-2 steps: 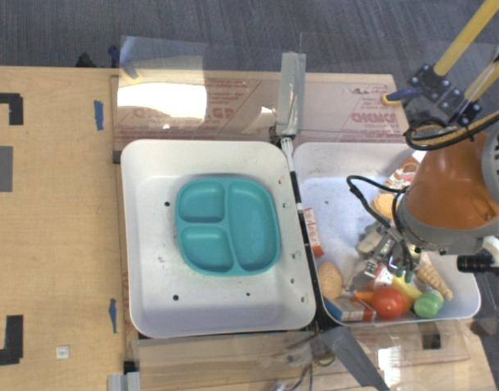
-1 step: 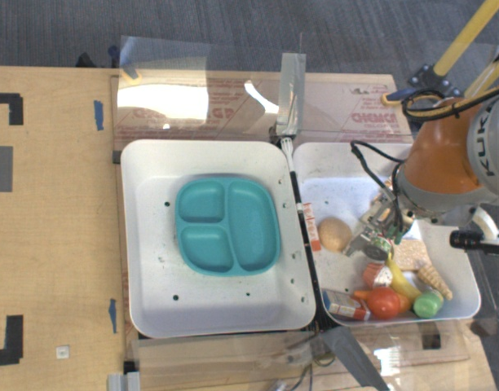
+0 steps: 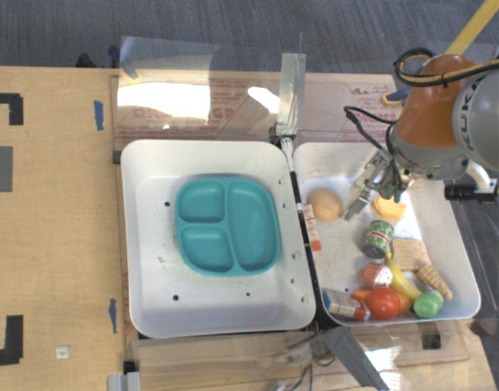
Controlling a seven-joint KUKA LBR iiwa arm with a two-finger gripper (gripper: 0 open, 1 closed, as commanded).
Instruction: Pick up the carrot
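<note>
- Brown cardboard covers the table (image 3: 54, 218), which carries two shallow white bins side by side; the left bin (image 3: 143, 300) holds a teal plastic divided plate (image 3: 229, 225).
- The right bin (image 3: 461, 287) holds a pile of toy food at its near end; among it a small orange carrot-like piece (image 3: 362, 295) lies beside a round red tomato (image 3: 384, 304), though it is too small for me to be sure.
- My gripper (image 3: 365, 192) hangs over the far part of that bin, between a tan egg-shaped piece (image 3: 324, 204) and a yellow wedge (image 3: 389, 209); its metal fingers look spread, with nothing between them.
- I judge the carrot light, stiff and smooth, likely to slip.
- I would pinch across its thicker middle, where neighbours leave room; the tomato and a yellow banana (image 3: 404, 281) crowd it closely.
</note>
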